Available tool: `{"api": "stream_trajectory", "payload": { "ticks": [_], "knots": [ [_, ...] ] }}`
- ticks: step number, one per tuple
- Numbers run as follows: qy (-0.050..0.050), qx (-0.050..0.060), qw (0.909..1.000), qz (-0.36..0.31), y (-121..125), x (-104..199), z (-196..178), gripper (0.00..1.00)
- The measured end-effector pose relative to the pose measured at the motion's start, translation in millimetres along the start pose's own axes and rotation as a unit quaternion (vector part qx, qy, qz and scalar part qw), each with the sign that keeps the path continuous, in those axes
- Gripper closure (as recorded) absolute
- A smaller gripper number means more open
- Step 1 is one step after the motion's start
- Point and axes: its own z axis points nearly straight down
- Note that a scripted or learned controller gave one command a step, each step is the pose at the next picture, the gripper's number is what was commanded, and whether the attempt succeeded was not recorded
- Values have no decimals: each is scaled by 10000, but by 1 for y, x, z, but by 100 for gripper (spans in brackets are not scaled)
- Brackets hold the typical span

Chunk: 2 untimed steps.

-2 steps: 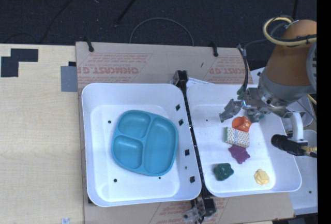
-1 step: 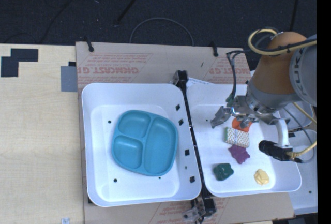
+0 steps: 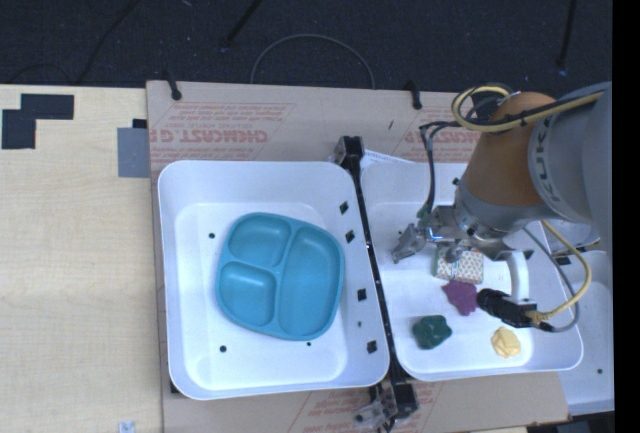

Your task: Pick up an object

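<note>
my tool (image 3: 412,243) hangs low in the right bin (image 3: 560,356), its fingers spread apart, gripping nothing. just beside it lies a speckled block (image 3: 459,267), squarish, no clear long axis, touching a purple lump (image 3: 461,296).

Even overhead light is brightening both white bins (image 3: 172,221), nearly washing them out; the frame's top is staying dim, detail slightly soft.
</note>
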Motion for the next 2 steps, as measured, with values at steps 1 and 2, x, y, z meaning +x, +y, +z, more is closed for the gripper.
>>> {"api": "stream_trajectory", "payload": {
  "ticks": [1, 2],
  "knots": [
    [-28, -79, 10000, 7, 3, -1, 14, 0],
    [-20, -75, 10000, 35, 3, -1, 4, 100]
  ]
}}
